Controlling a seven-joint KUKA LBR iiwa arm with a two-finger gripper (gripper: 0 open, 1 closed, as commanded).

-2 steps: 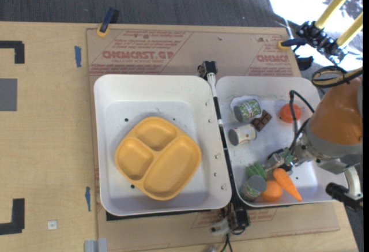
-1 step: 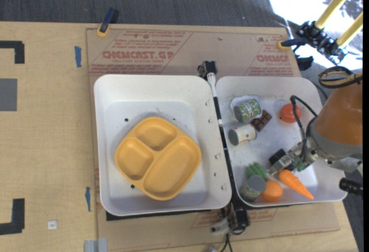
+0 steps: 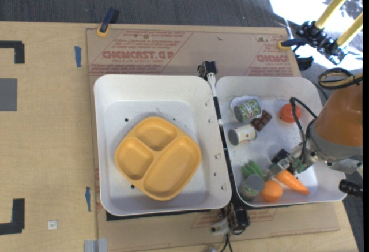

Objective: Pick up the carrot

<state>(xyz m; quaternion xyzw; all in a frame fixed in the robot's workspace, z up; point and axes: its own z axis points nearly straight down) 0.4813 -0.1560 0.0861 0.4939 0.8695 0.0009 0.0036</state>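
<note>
Lying in the lower right part of the right bin [image 3: 271,85], the carrot [image 3: 293,182] is resting on the white floor with its long axis running on a slant, from upper left down to lower right. Its thicker end is sitting toward the upper left, right by the gripper [image 3: 283,165], and its narrow tip is pointing toward the lower right corner of the frame. The arm [image 3: 341,124] is reaching in from the right edge, its orange band showing large at the middle right, and the gripper is hanging just above and to the left of the carrot's thick end. The fingers are too small and cluttered to read, so whether they are apart or closed cannot be told, and nothing is showing clearly between them.

Just left of the carrot, an orange ball [image 3: 271,190] is sitting against the bin's lower wall, touching or nearly touching a green can [image 3: 251,185] beside it. Higher in the same bin, a white cup [image 3: 242,134] is lying on its side, a green-labelled cup [image 3: 248,109] is sitting above it, a brown block [image 3: 261,121] is lying between them to the right, and a small red-orange ball [image 3: 287,112] is resting at the upper right. In the left bin [image 3: 109,95], a yellow plate [image 3: 157,157] with 3 compartments is lying in the middle.
</note>
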